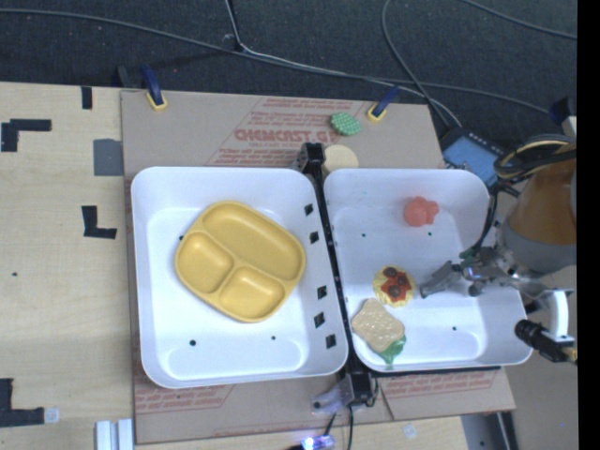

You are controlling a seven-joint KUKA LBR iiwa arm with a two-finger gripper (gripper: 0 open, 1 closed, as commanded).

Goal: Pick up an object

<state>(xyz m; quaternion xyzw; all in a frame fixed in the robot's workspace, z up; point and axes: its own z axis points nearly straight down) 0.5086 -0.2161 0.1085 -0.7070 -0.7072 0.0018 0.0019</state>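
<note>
Looking down at the bench, I've got the left bin with a yellow divided plate in it, and the right bin, where the arm comes in low. Seems like the approach step, nothing grabbed yet. The gripper points at the little pizza toy, just beside it; whether the jaws are wide or narrow, I can't tell. A cracker and a pink toy sit nearby. Next I'd line up over the pizza and drop.

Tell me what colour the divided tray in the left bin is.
Yellow; the divided tray shows clearly in the camera view.
</note>
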